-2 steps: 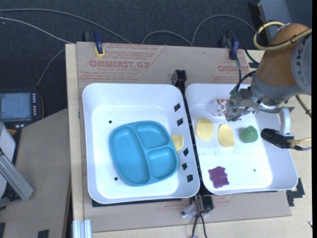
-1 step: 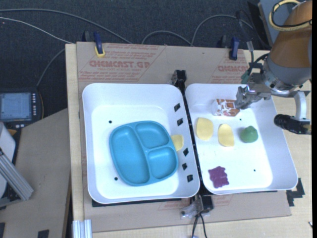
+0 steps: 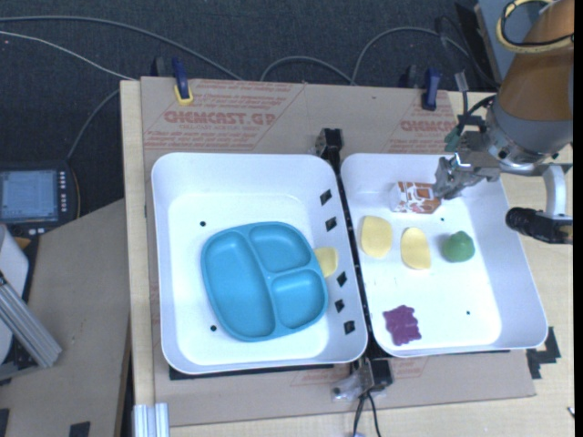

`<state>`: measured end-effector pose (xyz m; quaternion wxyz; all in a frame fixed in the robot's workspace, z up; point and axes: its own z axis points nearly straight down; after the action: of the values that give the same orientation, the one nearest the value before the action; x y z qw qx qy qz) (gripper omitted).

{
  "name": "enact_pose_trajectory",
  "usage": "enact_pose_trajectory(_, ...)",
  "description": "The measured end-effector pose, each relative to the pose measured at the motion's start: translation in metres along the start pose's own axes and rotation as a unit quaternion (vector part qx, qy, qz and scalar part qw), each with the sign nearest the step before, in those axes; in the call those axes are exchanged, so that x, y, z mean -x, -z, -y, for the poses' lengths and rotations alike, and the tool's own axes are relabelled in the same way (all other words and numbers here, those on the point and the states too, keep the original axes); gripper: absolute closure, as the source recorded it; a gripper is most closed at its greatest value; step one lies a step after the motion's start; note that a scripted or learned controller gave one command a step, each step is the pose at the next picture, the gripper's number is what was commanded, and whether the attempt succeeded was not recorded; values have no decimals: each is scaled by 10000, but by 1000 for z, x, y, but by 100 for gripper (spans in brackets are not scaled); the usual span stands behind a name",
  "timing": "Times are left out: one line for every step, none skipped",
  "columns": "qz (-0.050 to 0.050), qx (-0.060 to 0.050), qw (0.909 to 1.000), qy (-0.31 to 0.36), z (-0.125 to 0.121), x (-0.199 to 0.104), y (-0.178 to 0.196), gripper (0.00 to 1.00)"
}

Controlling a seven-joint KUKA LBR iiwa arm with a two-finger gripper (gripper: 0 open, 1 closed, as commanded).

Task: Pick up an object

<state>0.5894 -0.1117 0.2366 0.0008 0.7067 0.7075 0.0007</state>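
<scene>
Camera view: gripper (image 3: 448, 180) low in right bin (image 3: 510, 321), at the right end of a red-and-white packet (image 3: 415, 198) near the far wall; finger state can't be told. Judged approach or grasp step. Next: close on the packet, lift straight.

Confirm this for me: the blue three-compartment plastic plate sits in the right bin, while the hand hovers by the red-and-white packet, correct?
Not quite. The camera view shows the blue three-compartment plastic plate in the left white bin, not the right one. The hand is indeed at the red-and-white packet in the right white bin.
</scene>
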Motion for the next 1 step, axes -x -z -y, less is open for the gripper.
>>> enact_pose_trajectory(-20, -28, 10000, 25, 13, -60, -9, 100)
